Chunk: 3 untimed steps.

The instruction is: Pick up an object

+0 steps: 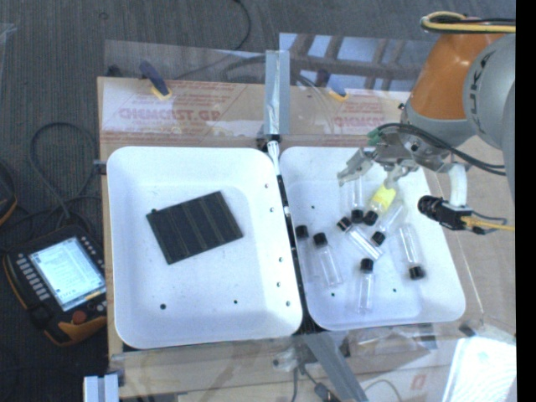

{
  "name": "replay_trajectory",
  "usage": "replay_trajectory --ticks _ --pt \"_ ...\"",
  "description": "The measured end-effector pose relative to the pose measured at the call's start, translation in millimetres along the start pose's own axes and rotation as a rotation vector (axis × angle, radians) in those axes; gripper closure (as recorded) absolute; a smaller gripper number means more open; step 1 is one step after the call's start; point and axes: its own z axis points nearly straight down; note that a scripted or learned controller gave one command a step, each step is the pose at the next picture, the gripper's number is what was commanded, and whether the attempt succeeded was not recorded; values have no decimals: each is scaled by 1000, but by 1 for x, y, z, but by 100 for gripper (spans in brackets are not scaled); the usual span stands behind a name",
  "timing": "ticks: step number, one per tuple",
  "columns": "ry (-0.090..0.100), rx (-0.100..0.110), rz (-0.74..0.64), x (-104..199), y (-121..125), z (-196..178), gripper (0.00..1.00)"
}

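Bins come first: two shallow white trays side by side on the tabletop, and the right bin [435, 304] serves as the landmark here. Left of it, touching along the shared rim, sits the left bin [134, 308], which carries a dark ribbed slab [195, 226] lying flat and askew, well apart from the landmark. Above the right bin's far-right corner hangs the grey and orange arm [456, 74], and below it the tool [381, 167] hovers over the bin's far half with its fingers spread and nothing between them.

Inside the right bin lie small clear vials with black caps, scattered on their sides. A yellow-capped vial [383, 199] lies just under the tool, near the bin's middle. A cluster of black caps [358, 218] sits just beside it. Other vials lie nearer the front: one [327, 262] toward the bin's left wall, one [364, 285] near the front centre, one [410, 249] toward the right wall.

These vials look light, stiff and smooth, probably glass or hard plastic, so likely to roll or squirt out of a pinch, and possibly breakable if squeezed hard. The best hold, I judge, is across the round body at mid-length, fingers square to its long axis. The yellow-capped one is closest, though crowded by its neighbours.
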Motion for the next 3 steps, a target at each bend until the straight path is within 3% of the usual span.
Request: replay_trajectory --ticks 1,2,3 --pt "0 -2 6 -48 -40 108 0" --pt "6 -14 -54 -88 28 110 0" --pt "1 -15 -56 -88 28 100 100"
